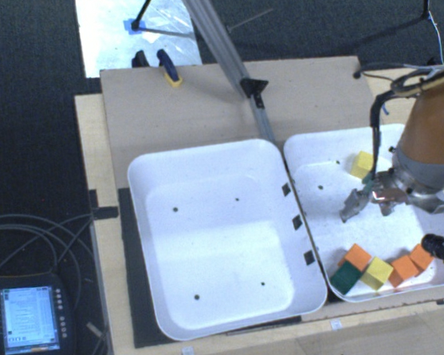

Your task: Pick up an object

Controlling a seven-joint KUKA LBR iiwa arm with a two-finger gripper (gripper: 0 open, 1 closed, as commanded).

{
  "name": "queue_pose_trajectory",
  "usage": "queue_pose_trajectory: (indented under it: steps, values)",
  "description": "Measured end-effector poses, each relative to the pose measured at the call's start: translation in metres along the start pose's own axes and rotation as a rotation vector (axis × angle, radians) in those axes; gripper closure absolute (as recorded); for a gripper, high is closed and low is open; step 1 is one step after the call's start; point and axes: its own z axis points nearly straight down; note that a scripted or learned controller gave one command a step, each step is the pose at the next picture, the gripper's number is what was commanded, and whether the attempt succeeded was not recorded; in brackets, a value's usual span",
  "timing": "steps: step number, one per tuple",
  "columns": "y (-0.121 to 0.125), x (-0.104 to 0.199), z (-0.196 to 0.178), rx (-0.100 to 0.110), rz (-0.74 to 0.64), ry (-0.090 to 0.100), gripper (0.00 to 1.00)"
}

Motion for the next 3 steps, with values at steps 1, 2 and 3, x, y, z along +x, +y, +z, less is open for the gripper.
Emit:
queue_pose_trajectory:
  steps: [1,2,3]
  values:
    - [-0.001,0.0,0.052,0.001,0.0,0.0,0.0]
    - [0.002,0.0,0.038,-0.007,-0.002,-0.001,1.0]
    - [-0.001,-0.001,-0.006,-0.01,-0.002,-0.002,1.0]
